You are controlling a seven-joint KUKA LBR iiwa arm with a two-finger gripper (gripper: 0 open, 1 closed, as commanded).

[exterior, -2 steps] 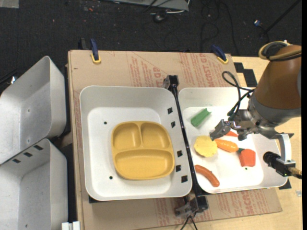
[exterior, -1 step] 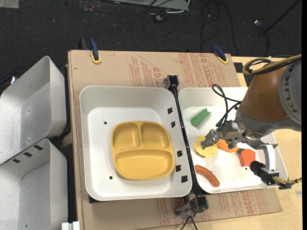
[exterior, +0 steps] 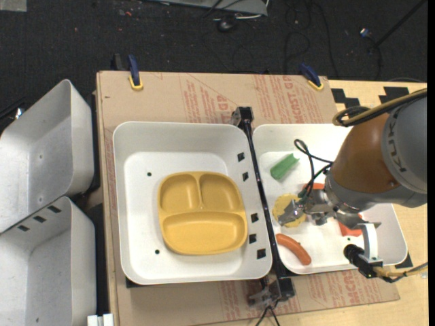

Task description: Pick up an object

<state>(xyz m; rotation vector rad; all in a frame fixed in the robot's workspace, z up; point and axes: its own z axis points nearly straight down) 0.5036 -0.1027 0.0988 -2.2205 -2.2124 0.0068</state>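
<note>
Pincer (exterior: 297, 212) down on yellow object (exterior: 284, 207); hotdog (exterior: 293, 248) just below.

Grey arm (exterior: 401, 155) with orange band reaching in from right, wrist bent low, tool (exterior: 297, 210) pointed leftward.

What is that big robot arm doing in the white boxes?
The robot arm has reached into the right bin with its gripper down over a yellow toy. A green block and a toy sausage lie nearby. Nothing looks lifted yet. The left bin holds a yellow divided plate.
</note>
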